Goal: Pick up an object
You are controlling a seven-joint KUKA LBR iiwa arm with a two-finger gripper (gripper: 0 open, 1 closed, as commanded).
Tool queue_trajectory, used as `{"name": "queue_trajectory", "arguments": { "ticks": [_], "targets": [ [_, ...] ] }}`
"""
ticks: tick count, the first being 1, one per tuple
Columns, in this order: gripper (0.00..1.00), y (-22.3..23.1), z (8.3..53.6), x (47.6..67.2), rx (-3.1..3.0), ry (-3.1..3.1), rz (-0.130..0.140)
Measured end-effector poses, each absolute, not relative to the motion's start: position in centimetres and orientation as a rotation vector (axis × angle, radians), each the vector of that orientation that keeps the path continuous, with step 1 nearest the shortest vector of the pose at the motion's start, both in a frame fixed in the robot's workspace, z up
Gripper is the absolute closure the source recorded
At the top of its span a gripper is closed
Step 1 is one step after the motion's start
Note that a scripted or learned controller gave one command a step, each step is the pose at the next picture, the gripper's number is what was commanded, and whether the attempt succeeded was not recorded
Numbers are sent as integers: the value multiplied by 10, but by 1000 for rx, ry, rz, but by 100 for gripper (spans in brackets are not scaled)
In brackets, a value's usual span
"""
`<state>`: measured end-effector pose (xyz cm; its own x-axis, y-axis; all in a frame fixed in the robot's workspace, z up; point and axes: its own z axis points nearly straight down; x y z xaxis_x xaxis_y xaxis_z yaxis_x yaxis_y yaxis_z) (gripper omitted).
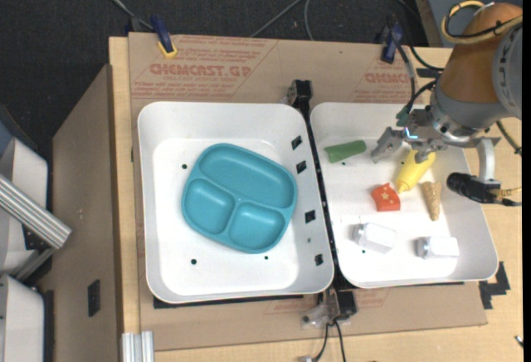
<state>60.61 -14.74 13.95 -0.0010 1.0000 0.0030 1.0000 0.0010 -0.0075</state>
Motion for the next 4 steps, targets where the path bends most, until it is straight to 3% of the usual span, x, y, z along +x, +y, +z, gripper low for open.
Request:
{"name": "queue_trajectory", "arguments": {
  "ticks": [1,2,4],
  "targets": [
    [0,-146,86,605,-2216,-2217,5],
    [100,-147,101,607,-2220,-2222,-2],
    [100,-149,220,617,-2224,-2228,-7]
  ]
}}
